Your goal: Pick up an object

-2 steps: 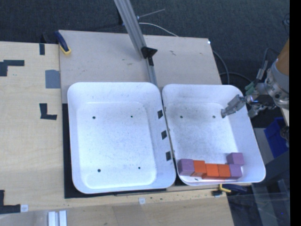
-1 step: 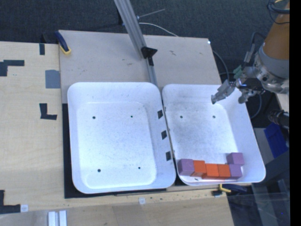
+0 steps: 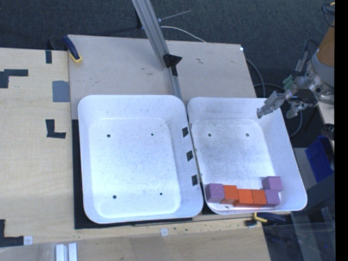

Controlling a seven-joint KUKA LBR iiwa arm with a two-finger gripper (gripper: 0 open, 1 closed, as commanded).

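Blocks (image 3: 246,194): purple and orange, packed in row against near wall of right bin (image 3: 288,145). Tool (image 3: 278,103) located over far right rim, well apart; finger state cannot be told. Risks judged: fingers blocked by neighbouring blocks; wall fouled on descent.
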